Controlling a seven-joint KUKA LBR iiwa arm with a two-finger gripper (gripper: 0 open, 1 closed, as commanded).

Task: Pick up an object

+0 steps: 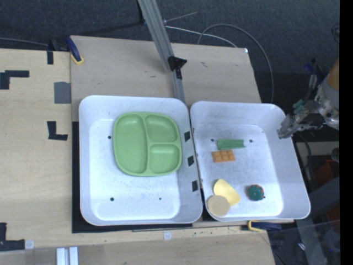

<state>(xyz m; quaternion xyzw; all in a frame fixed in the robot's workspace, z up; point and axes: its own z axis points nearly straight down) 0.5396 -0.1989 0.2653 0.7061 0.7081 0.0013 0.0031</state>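
The right bin (276, 148) holds a green stick-shaped piece (230, 143), an orange waffle-like block (223, 157), a yellow piece (226, 190) with a tan disc (218, 205) against it, and a small green and red round object (255, 192). My gripper (288, 127) hangs at the bin's right rim, outside the objects and well above and right of them. Nothing shows between its tips.
The left bin (99, 164) carries a green divided plate (147, 143). A grey pole (157, 26) slants down to the seam between the bins. A cable loops over the bench behind the right bin.
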